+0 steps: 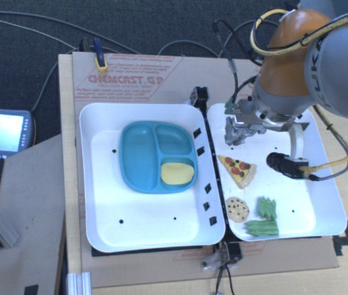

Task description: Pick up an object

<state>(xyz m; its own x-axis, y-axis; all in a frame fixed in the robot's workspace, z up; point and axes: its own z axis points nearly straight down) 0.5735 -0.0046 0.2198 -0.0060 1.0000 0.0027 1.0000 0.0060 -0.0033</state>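
The right bin (321,201) holds a pizza slice toy (238,169), a chocolate-chip cookie (237,209) and two green leafy pieces (264,219) near its front. My gripper (235,137) hangs over the bin's back left part, a little behind the pizza slice, with nothing seen between its fingers. In the left bin (100,214) lies a blue divided plate (157,157) with a yellow piece (177,173) in its front right compartment.
A row of black clips (203,165) runs along the divider between the two bins. A cardboard sheet (125,78) lies under the bins at the back. A screen device (3,131) stands off the bench at the left.
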